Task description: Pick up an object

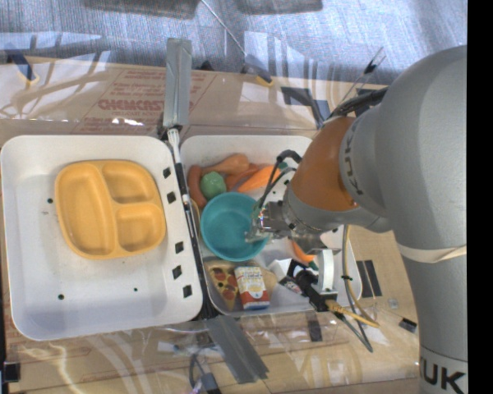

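Note:
The right bin [355, 279] holds a teal bowl [224, 224] at its left side. Behind the bowl lie a green round item [213, 184] and several orange carrot-like pieces [245, 171]. A small red and white carton [251, 287] and a pizza-slice toy [223, 280] lie at the near edge. My gripper [260, 225] is low in this bin, right at the bowl's right rim. The grey arm and its orange band [329, 179] hide the bin's right half.
The left bin [33, 290] holds a yellow divided tray [108, 207], with bare white floor around it. A black-clipped divider [181, 220] separates the two bins. Cardboard and tape surround both bins on the bench.

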